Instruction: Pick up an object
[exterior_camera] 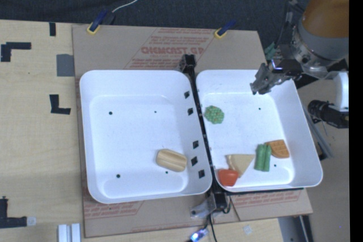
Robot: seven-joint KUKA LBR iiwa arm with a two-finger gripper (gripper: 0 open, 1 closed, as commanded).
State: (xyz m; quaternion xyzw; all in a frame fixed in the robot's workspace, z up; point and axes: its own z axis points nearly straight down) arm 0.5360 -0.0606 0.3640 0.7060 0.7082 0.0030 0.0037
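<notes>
Hanging over the upper right corner of the right bin (300,116), the gripper (262,85) has nothing between its fingers; whether they are apart I cannot tell. Below it lie a green broccoli piece (214,115), a green stick (262,157), an orange slice (279,148), a cheese wedge (240,162) and a red piece (228,177). A bread roll (171,160) sits low in the left bin (91,122).

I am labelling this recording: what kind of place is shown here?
Most likely a robotics lab test bench: a grey and orange arm reaches over two white bins holding toy food, clamped to a cardboard sheet, with black tape marks.
</notes>
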